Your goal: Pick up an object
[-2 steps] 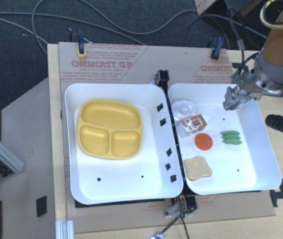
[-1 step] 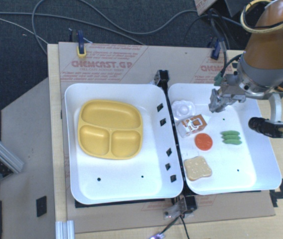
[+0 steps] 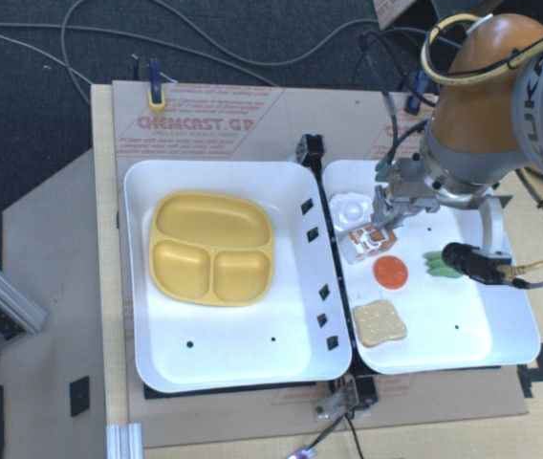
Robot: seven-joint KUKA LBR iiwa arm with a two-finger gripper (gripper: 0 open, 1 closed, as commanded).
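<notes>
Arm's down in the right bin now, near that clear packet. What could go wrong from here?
1. The gripper sits over a crinkly clear plastic packet beside the black divider between the bins; the fingers may slip off it or strike the divider.
2. The round orange-red disc and the tan bread-shaped toy slice lie close by; a closing grasp could nudge them instead.
3. The small green toy lies half under the arm's black fitting, so it might get dragged.

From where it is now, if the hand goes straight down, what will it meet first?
Most likely the small clear packet with red print, lying just under the hand in the right bin. The red disc lies nearer the camera, beside that line. Height is hard to judge.
</notes>
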